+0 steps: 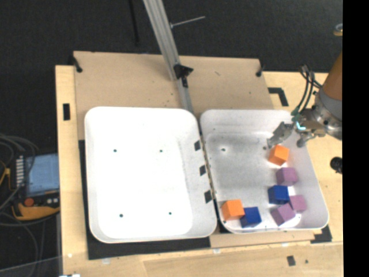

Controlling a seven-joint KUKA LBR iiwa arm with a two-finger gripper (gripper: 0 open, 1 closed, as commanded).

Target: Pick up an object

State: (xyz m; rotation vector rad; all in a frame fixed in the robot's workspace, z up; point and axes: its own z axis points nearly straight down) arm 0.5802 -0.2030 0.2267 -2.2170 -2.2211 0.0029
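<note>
Bench: we see a tan bench (144, 79) bearing two shallow white bins side by side, with dark floor around it.
Gripper: our gripper (290, 133) hangs over the right bin (242, 131) near its far right corner; its two fingers are spread apart with nothing between them.
Nearest object: an orange cube (279, 154) lies just below the gripper, apart from the fingers.
Other objects: nearer the camera from the gripper we see purple blocks (288, 176) and a blue cube (279, 194); further toward the near left sit another orange cube (233, 209) touching a blue one (251, 217).
Left bin: the left bin (144, 172) lies well to the gripper's left.
</note>
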